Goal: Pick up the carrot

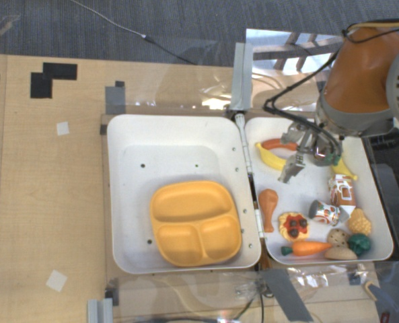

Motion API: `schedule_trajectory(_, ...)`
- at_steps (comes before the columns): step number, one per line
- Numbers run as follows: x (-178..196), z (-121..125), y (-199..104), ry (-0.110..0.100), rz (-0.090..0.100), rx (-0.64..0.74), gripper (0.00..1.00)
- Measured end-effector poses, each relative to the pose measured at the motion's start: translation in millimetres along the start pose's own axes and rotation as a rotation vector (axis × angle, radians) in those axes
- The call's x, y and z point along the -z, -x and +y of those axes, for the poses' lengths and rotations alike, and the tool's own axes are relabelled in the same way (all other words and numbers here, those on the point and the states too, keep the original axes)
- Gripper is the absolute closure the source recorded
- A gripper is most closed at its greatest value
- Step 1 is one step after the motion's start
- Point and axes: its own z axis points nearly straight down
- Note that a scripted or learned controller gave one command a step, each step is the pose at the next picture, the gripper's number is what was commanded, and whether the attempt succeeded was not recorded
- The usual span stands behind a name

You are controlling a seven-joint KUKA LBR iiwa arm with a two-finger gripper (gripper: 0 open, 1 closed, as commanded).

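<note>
Grey metal fingers of the tool are seen spread apart, with nothing gripped between them, poised above the banana in the right bin. The carrot is found well below the tool, near the bin's front wall, lying crosswise, its green end at the left.

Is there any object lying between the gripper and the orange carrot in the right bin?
Yes. The gripper hangs over the far part of the right white bin; the orange carrot with a green end lies at its near edge. A round pizza toy lies between them, and a brown drumstick is just beside that line.
</note>
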Motion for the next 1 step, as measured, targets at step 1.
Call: schedule_trajectory(1, -108.4, -55.2, -47.1, -0.004, -0.004, 0.018, 0.00)
